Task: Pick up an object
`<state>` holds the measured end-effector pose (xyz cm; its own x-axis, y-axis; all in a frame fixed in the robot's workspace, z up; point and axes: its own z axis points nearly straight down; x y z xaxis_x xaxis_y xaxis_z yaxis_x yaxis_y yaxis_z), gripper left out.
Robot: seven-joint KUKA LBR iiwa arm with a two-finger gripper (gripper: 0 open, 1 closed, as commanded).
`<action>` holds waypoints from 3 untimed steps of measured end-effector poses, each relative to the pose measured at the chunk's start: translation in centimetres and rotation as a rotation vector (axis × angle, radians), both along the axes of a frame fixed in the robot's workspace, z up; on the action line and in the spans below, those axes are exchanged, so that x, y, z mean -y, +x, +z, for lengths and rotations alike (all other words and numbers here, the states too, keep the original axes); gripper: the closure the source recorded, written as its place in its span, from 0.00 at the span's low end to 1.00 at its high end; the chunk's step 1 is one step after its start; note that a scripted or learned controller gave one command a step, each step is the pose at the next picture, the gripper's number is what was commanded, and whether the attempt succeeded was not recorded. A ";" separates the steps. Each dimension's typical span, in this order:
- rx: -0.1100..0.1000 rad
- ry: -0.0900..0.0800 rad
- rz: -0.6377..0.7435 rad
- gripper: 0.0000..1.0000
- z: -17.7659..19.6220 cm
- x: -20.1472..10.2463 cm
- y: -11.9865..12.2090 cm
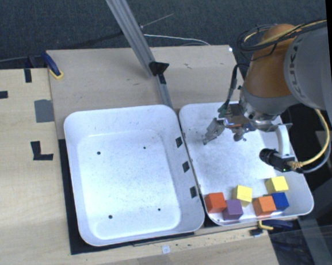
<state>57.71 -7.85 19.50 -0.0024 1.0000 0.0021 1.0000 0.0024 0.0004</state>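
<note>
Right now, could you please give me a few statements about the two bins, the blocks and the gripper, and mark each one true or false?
1. All the small coloured blocks lie in the right-hand shallow white bin. True.
2. The two-finger gripper hangs above the left-hand white bin. False: it is over the far part of the right-hand bin.
3. The blocks cluster along that bin's near edge, apart from the gripper. True.
4. The small purple block sits beside the orange block. True.
5. The gripper holds the small blue block. False: that block lies in the bin, next to another orange block.
</note>
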 end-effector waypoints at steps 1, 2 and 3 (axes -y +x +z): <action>-0.003 0.000 0.000 1.00 0.6 0.0 0.0; 0.000 -0.001 0.004 1.00 -0.4 -3.3 4.8; -0.001 -0.005 -0.005 1.00 -1.5 3.6 7.9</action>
<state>65.59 -11.41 18.04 0.0030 1.0000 -0.0030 1.0000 -0.0030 -0.0005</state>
